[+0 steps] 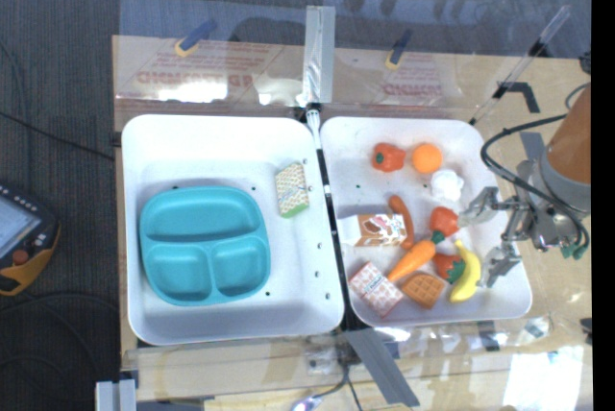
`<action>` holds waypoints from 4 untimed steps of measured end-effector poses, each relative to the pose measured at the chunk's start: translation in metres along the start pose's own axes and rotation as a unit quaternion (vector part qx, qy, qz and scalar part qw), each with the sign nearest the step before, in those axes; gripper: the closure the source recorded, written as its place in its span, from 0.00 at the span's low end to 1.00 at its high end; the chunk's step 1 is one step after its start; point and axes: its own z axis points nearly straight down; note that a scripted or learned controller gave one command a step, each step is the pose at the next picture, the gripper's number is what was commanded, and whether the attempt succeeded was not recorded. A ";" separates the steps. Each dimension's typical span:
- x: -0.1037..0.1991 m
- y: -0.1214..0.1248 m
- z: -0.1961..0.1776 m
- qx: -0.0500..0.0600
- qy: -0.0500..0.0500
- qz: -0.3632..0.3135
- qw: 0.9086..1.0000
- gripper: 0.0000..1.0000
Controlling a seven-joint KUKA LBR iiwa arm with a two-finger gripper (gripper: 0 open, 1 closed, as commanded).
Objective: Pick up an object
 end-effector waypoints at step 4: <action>0.001 0.093 0.108 0.004 -0.007 0.062 0.998 0.00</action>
